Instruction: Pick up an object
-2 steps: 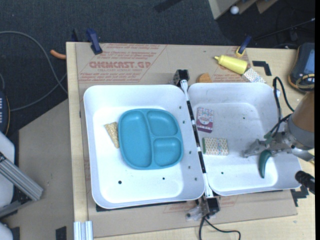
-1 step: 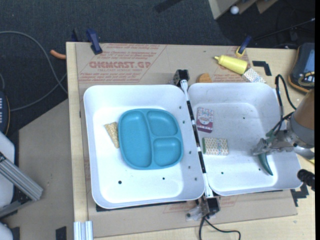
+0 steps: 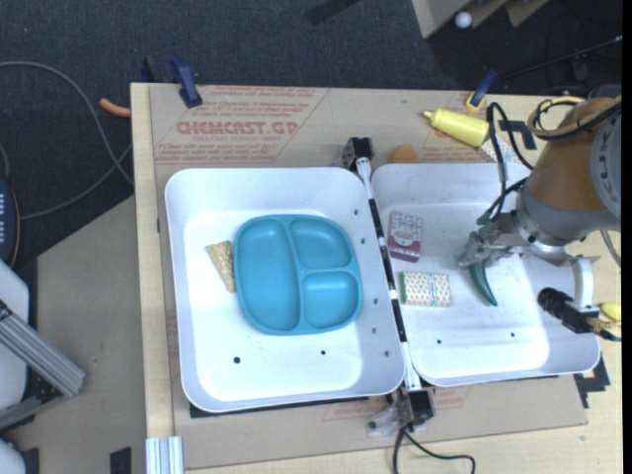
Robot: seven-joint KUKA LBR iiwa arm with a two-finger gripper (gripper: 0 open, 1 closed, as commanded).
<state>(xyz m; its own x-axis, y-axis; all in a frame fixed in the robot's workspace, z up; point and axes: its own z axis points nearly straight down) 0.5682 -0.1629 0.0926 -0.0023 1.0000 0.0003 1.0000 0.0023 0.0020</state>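
Reaching in from the right, the arm (image 3: 578, 181) is seen over the right bin (image 3: 464, 358), with the claw (image 3: 484, 255) lowered onto a dark green curved object (image 3: 485, 282) lying on the bin floor. Whether the claw is clenched cannot be told. Two small packets (image 3: 405, 236) (image 3: 427, 288) lie near the bin's left wall. A blue divided plate (image 3: 296, 272) is set in the left bin (image 3: 197, 205).
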